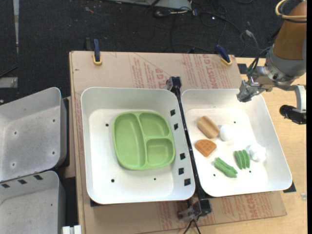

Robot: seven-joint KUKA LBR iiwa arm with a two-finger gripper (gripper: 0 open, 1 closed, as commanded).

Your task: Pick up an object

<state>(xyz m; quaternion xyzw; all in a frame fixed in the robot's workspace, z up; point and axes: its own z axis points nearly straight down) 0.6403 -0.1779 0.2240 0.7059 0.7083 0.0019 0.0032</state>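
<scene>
The central divider between the two bins was taken as the reference. To its left, a green sectioned plate was seen lying flat in the left bin, near the divider. Just right of the divider, in the right bin, a tan bread roll and an orange waffle piece were observed, one above the other and close together. Further right of the divider, a white ball lay beside the roll, and two green bean pods lay lower down, followed by a white crumpled item. Furthest from the divider, the gripper was positioned over the bin's upper right rim, apart from every object; whether its fingers were parted or closed could not be determined, and nothing was seen held. The approach step was judged to be in hand. The next move was judged to call for travel toward the divider and a descent onto one chosen object, the roll or ball being nearest.
</scene>
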